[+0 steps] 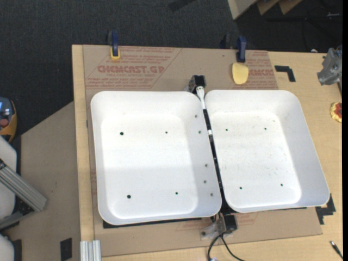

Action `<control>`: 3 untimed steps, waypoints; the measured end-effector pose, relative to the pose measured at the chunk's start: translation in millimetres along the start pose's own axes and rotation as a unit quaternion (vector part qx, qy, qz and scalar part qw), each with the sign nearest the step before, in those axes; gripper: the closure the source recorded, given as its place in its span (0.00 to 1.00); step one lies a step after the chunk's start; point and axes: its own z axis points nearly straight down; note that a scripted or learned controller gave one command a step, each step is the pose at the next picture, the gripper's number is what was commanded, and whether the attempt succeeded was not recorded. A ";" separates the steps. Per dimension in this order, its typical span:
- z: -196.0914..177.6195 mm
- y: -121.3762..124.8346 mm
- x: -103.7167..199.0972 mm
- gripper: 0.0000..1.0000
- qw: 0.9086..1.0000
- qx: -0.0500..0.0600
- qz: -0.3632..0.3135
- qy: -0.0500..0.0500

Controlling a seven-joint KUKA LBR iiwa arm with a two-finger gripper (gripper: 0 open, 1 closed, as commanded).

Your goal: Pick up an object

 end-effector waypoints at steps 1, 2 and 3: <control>100.0 28.6 24.5 1.00 1.000 0.015 -0.001 0.003; 213.6 70.9 38.7 1.00 1.000 0.016 -0.001 0.003; 223.4 84.4 71.8 1.00 1.000 0.012 -0.001 0.003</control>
